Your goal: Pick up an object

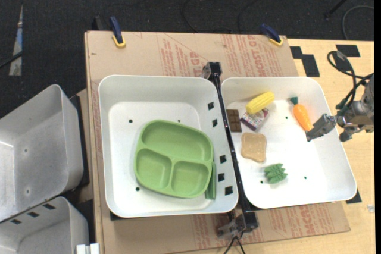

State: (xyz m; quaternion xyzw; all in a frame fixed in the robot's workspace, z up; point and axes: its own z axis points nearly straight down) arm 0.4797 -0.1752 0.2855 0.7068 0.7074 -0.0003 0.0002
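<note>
Work has barely begun: your dark two-finger gripper (326,126) hangs over the right white bin's (333,187) right edge, jaws apart, holding nothing. Small orange plastic carrot (302,116) lies just left.

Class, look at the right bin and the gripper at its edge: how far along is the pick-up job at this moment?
Nothing looks done yet: the corn, carrot, bread slice and green toy all lie in the right bin. In hand: the gripper sits at that bin's right edge, nearest the carrot, with nothing seen between its fingers. Left: reach an object, grasp it and lift it.
</note>
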